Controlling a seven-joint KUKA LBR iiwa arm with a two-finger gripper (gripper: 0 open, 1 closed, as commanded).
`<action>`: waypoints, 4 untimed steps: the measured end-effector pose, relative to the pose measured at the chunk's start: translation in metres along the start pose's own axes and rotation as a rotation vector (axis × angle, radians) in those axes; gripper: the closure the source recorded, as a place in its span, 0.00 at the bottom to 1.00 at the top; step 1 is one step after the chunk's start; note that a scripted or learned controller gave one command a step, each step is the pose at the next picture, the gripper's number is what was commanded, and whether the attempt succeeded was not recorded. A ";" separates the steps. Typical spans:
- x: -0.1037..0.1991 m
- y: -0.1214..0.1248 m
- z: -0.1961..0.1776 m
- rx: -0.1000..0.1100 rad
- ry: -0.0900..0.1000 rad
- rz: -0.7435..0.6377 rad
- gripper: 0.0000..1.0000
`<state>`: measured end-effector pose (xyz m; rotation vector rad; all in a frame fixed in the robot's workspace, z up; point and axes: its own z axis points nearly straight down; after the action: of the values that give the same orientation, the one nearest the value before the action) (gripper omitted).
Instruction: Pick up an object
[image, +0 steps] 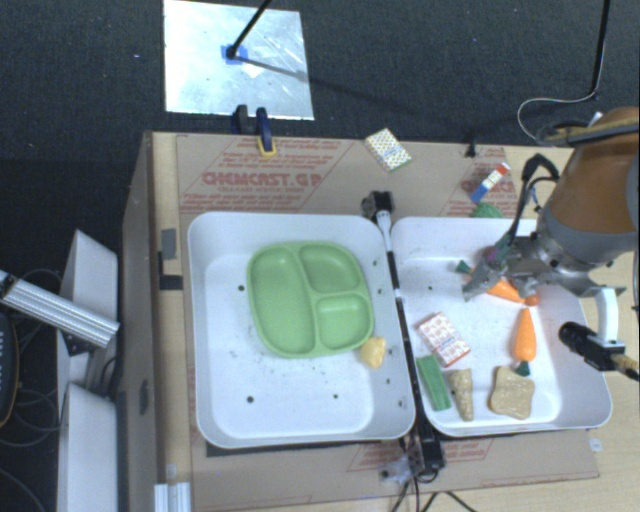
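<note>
Nearest to the camera we see a toast slice (512, 393) and a small brown piece (461, 391) at the front of the right bin (575, 415), beside a green stick (433, 382), a small printed box (443, 338) and a carrot (524, 334). We judge they are scattered as picking targets. Our gripper (487, 279) hangs low near an orange piece (506, 292); whether it is released or clenched we cannot tell. A green divided plate (308, 298) and a yellow piece (372, 352) lie in the left bin (225, 400). On the cardboard (265, 180) we read "CHEMCAST".
</note>
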<state>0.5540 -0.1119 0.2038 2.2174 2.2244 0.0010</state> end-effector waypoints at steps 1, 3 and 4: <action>-0.016 0.063 0.104 -0.015 -0.003 -0.001 0.00; -0.016 0.060 0.099 -0.005 -0.001 0.000 0.00; -0.016 0.061 0.088 -0.008 -0.001 -0.001 1.00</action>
<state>0.6148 -0.1276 0.1157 2.2118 2.2210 0.0091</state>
